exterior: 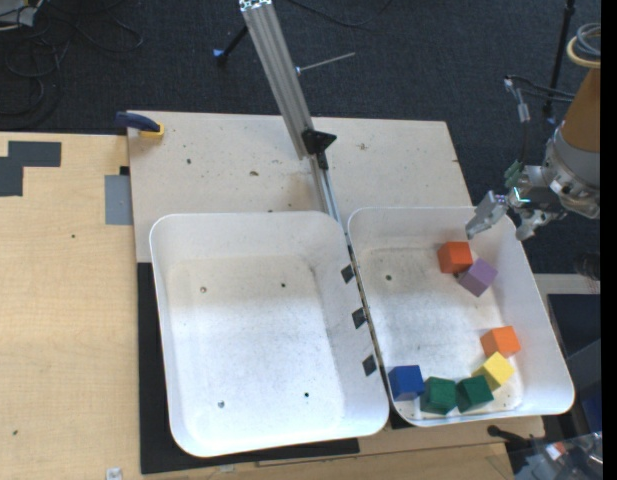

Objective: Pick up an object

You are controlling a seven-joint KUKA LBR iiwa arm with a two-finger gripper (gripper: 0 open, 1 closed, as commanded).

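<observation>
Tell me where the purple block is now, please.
The purple block lies in the right bin, near its far right side, touching the orange-red block just below the gripper.

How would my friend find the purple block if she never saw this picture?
Look at the right bin, the one with all the blocks. Near its top edge, under the gripper, two blocks sit together apart from the pile along the bottom. The purple block is the lower right one, touching the orange-red block, and it is the one purple block there.
</observation>
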